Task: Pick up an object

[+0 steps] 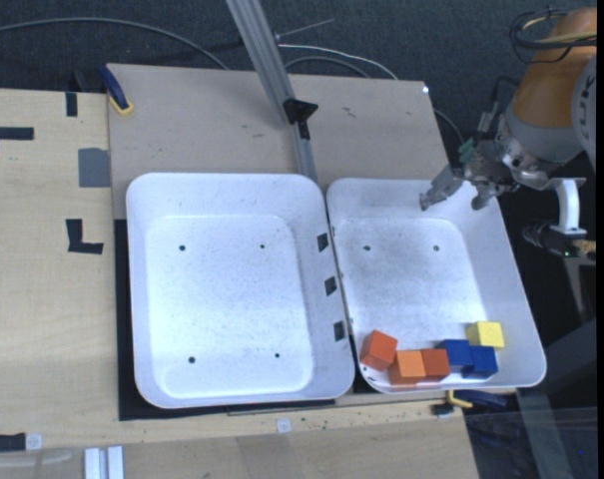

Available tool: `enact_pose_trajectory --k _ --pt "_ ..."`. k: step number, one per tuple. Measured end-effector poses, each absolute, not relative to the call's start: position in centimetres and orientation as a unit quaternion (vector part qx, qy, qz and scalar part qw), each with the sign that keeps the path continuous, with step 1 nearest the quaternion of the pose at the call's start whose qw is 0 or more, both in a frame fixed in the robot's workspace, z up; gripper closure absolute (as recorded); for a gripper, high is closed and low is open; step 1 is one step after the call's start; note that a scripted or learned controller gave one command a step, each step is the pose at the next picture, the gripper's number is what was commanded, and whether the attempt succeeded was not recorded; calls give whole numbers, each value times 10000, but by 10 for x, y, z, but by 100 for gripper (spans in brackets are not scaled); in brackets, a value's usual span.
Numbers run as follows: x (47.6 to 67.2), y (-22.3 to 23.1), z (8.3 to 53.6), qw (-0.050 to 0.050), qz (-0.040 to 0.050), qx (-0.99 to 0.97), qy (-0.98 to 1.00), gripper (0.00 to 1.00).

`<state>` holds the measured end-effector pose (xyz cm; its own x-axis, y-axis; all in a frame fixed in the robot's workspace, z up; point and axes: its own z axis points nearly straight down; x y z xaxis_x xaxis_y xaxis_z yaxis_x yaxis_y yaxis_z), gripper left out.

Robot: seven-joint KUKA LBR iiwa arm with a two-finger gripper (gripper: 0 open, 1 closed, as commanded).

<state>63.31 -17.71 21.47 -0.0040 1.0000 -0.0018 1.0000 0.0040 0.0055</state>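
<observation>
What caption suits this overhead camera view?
Open claw above right white plastic bin; small orange, blue and yellow blocks cluster at its near edge.

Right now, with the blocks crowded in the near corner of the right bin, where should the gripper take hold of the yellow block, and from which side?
Take the yellow block from straight above, probably by its left and right faces. It sits at the edge of the pile, behind the blue block, so its near side is blocked, and the right bin wall lies close on its right. The gripper stands open at the bin's far edge.

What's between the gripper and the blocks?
In the camera view, only bare bin floor lies between the gripper and the blocks.
</observation>
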Motion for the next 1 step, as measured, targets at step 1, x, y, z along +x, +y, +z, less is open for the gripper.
enact_pose_trajectory --k 1 --pt "591 -196 185 -19 -24 7077 7065 0"
